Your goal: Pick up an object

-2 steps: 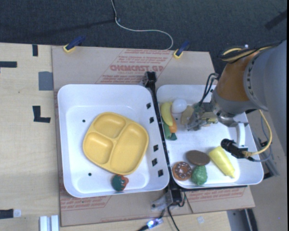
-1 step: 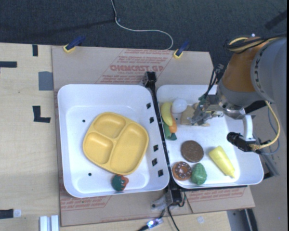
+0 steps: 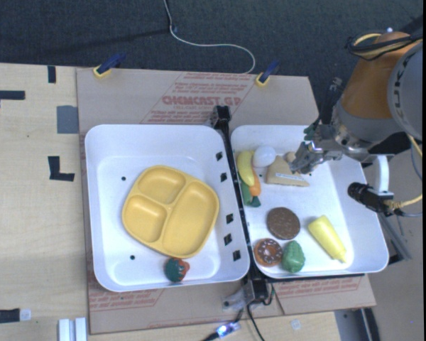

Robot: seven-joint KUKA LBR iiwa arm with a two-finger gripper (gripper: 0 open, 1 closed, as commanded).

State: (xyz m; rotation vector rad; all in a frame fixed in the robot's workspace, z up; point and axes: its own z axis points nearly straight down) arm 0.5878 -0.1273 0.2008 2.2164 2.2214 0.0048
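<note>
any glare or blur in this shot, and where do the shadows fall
Camera view: lighting is even and soft, with no hard glare on the two shallow white plastic bins; the yellow compartment plate casts only a faint shadow on the bin floor. The image is slightly soft overall, and the gripper is too blurred to read clearly.
</note>
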